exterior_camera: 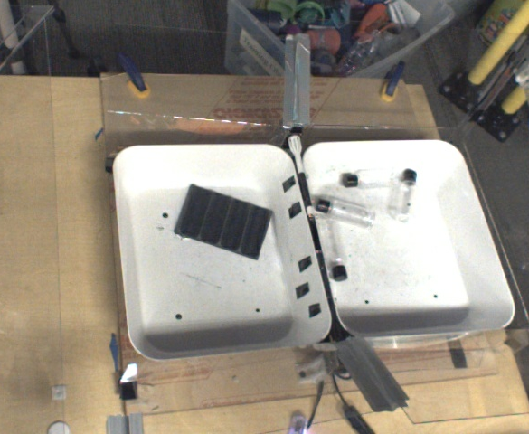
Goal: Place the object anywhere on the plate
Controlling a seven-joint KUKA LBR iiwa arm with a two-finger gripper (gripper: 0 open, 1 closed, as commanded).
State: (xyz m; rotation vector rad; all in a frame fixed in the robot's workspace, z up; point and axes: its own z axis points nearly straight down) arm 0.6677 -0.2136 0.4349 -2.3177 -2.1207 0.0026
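Observation:
A dark ribbed rectangular plate (223,221) lies flat in the left white bin (146,324), a little above that bin's middle and slightly turned. In the right white bin (481,278) a clear vial with a black cap (345,212) lies on its side near the divider. A second clear vial (401,193) lies to its right, black cap pointing to the back. A small black-capped piece (349,180) rests near the back. Another small piece (338,272) sits close to the divider, further forward.
A metal divider with black clips (302,233) runs between the bins. Behind the bench stands a clear tub of colourful toys (336,12). Yellow tubes (508,34) lean at the back right. Blue clamps (136,83) hold the board's rear edge.

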